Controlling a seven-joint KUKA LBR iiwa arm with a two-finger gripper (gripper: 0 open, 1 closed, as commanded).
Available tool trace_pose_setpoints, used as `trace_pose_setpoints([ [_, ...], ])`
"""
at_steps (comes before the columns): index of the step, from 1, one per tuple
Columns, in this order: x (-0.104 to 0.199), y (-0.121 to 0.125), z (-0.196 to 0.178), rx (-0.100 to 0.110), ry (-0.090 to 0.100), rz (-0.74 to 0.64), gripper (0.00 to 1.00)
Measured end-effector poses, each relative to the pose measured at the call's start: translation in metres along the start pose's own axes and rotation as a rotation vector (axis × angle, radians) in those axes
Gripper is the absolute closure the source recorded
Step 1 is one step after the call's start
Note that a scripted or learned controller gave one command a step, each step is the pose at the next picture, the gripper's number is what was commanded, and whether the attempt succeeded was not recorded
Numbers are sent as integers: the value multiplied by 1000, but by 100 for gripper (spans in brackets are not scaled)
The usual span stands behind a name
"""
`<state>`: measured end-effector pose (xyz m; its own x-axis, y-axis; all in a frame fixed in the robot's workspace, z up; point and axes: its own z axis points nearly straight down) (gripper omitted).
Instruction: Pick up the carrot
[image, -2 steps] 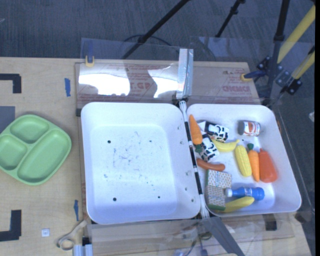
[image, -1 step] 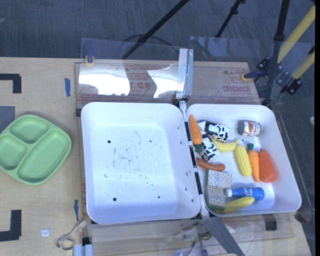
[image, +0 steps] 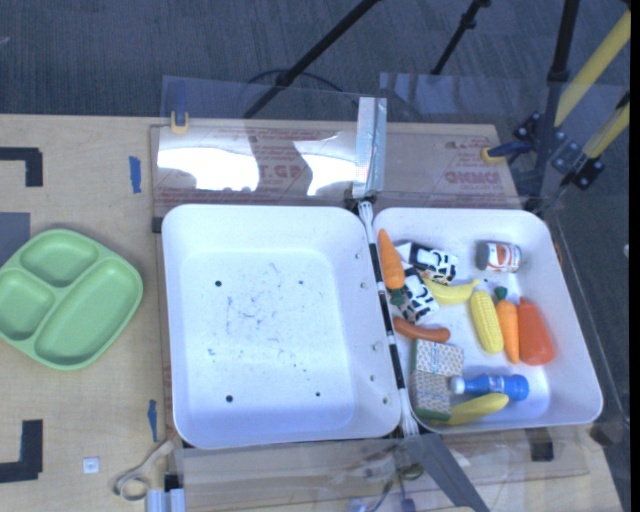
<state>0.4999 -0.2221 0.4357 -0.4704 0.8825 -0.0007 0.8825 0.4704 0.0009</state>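
Observation:
An orange carrot (image: 390, 260) with a green end lies along the left wall of the right bin (image: 575, 385), pointing toward the far edge. A second slim orange carrot (image: 508, 332) with a green top lies further right, between a yellow corn cob (image: 486, 320) and a fatter orange-red piece (image: 535, 335). Both carrots lie flat with other toys close around them.
The right bin also holds a small can (image: 498, 256), two black-and-white toys (image: 435, 263), a banana (image: 452, 293), a reddish sausage (image: 420, 328), a patterned box (image: 438, 372) and a blue bottle (image: 490, 386). The left bin (image: 260, 320) adjoins it. A green divided plate (image: 65, 297) sits far left.

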Motion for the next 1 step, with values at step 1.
trace_pose_setpoints([
  [1,25,-3,24,3,2,561,0],
])
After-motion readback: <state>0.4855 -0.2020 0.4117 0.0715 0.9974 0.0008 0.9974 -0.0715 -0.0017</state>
